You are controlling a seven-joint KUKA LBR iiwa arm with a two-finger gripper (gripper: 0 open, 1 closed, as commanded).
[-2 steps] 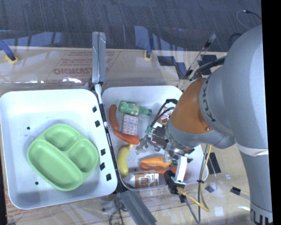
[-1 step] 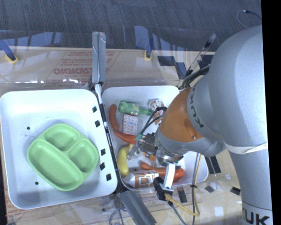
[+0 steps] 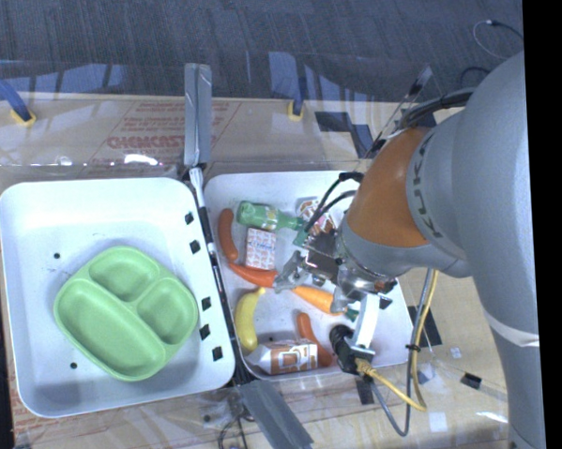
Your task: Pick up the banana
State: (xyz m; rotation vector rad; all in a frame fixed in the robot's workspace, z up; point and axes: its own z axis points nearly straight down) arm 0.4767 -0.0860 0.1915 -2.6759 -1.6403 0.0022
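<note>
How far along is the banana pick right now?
Done: the arm has reached over the right bin. In hand: nothing shows between the fingers; the gripper hovers near the carrots. Left: the whole pick. The banana lies on the bin floor by the left wall, above a brown bottle, and the gripper sits up and right of it.

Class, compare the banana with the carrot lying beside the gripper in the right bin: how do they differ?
The banana is yellow with a greenish upper end; the carrot is orange. The banana lies nearly along the bin's left wall, while the carrot lies crosswise. The banana shows whole; the carrot's right end is hidden under the gripper. Both are elongated and lie in the right bin.
</note>
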